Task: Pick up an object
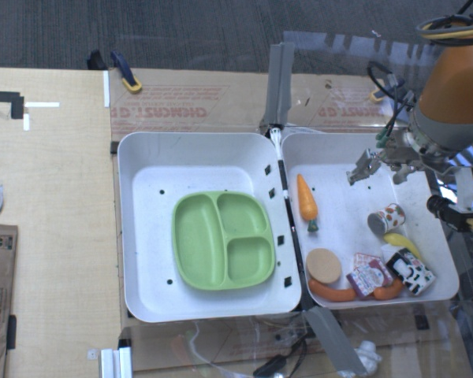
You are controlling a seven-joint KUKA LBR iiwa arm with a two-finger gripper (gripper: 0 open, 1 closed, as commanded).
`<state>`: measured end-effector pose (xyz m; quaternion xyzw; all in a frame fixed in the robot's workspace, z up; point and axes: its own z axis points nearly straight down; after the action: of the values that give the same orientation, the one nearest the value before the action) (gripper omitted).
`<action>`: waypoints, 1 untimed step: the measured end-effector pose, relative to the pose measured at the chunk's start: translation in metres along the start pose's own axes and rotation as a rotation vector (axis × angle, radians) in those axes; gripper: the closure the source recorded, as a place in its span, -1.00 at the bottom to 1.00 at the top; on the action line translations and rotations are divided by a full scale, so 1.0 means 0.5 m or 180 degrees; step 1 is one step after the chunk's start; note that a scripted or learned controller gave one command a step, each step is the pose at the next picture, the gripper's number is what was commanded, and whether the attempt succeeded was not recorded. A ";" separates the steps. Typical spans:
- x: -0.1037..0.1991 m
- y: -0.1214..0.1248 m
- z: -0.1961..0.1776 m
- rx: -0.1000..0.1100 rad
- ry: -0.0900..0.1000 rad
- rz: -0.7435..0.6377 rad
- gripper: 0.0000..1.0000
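A green divided plate lies in the left bin; the end effector hovers over the right bin's far side, above a carrot and other toys.

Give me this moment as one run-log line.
phase: over right bin | gripper: above bare floor, nothing seen held | carrot: at left wall | green plate: in left bin
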<state>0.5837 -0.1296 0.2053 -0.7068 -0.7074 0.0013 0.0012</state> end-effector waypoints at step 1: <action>0.032 -0.103 0.229 -0.0003 0.0002 -0.0034 -1.00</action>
<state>0.5318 -0.1135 0.0910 -0.7030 -0.7112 0.0008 0.0011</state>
